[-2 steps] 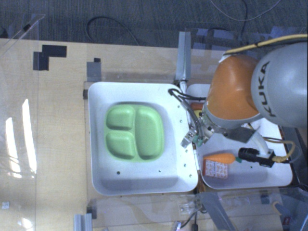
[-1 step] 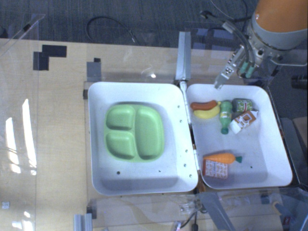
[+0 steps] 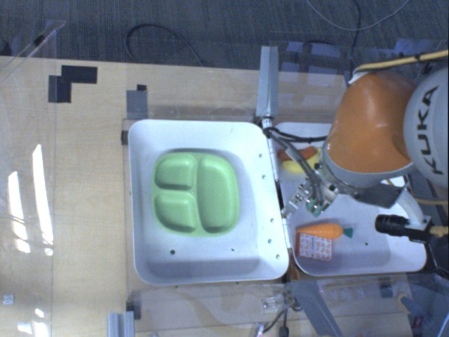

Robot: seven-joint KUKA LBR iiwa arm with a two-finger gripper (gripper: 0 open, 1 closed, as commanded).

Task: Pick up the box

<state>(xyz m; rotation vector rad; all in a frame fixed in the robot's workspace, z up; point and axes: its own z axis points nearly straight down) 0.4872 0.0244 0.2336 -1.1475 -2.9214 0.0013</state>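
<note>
Reaching in over the right bin [image 3: 410, 258], the gripper [image 3: 309, 201] is hanging near that bin's left wall, its grip impossible to judge at this angle, while the box [image 3: 314, 246] is lying just below it, touching the carrot [image 3: 324, 230], beside the left bin [image 3: 140, 209] holding a green tray [image 3: 196, 193].

The grey arm [image 3: 424, 128] bears the black lettering "KUKA" on its side.
</note>
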